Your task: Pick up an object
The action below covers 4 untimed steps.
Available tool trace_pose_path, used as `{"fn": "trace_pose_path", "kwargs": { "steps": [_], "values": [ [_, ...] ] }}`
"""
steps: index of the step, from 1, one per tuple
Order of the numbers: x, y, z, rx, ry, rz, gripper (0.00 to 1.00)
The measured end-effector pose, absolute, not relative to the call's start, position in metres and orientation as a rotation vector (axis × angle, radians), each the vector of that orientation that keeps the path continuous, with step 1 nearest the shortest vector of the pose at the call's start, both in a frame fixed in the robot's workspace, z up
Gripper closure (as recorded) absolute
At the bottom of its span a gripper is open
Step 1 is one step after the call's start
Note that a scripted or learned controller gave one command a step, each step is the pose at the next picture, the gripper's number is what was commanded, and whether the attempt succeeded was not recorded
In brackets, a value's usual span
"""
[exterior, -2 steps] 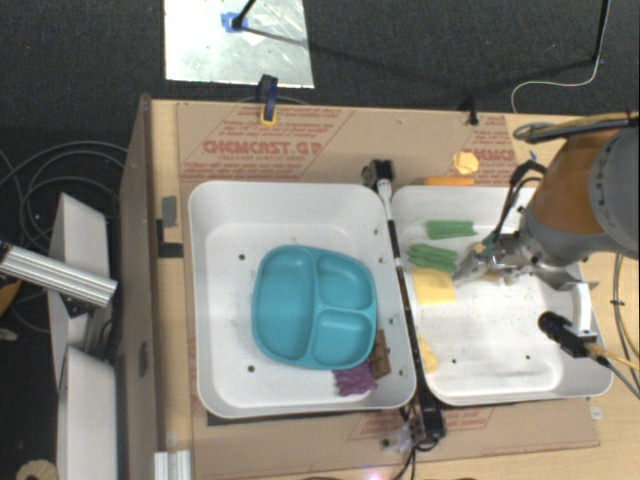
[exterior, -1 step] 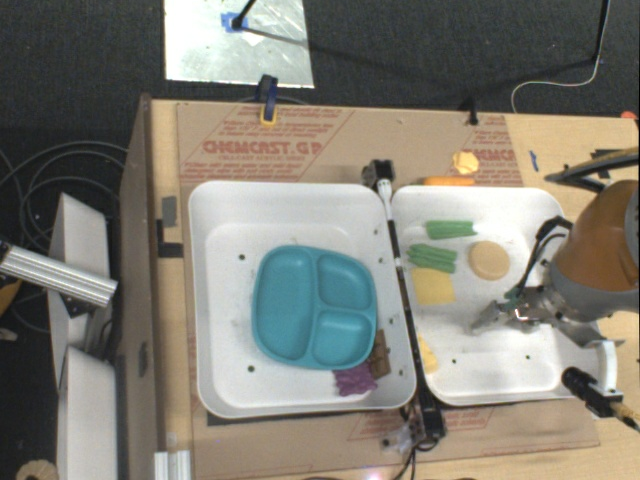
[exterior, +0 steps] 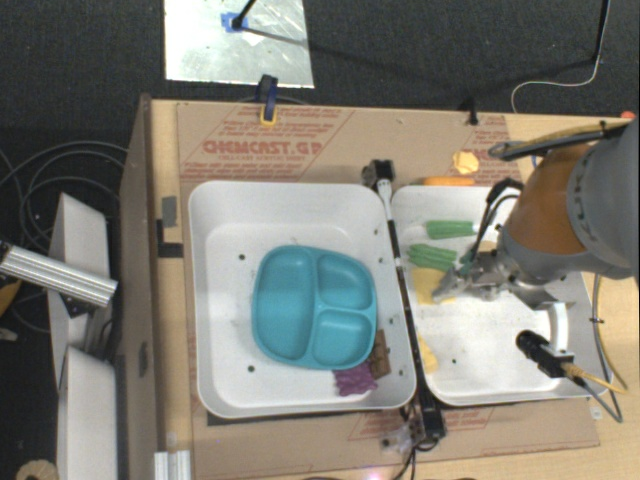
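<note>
- Gripper point(exterior: 452, 286): low in the right bin point(exterior: 500, 373), over a yellow object point(exterior: 427, 286); whether open or closed cannot be told.
- Two green objects point(exterior: 440, 243): in the same bin, just beyond the gripper.
- Left bin point(exterior: 215, 268): holds a teal divided plate point(exterior: 315, 306), with a purple object point(exterior: 352, 381) at its near edge.

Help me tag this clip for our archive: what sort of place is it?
Probably a robotics lab bench: a grey arm with an orange band reaches over two shallow white bins, with loose black cables alongside.
</note>
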<state>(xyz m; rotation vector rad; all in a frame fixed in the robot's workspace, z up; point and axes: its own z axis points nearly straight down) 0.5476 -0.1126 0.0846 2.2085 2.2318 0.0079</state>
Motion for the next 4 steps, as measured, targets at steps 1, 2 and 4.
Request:
{"fn": "trace_pose_path", "kwargs": {
  "steps": [1, 2, 4],
  "values": [
    [0.633, -0.159, 0.092, 2.209, 2.22, 0.006, 0.0],
    [0.639, -0.126, 0.139, 2.209, 2.227, 0.009, 0.0],
    [0.612, -0.083, 0.084, 2.221, 2.223, -0.001, 0.0]
  ]
}}
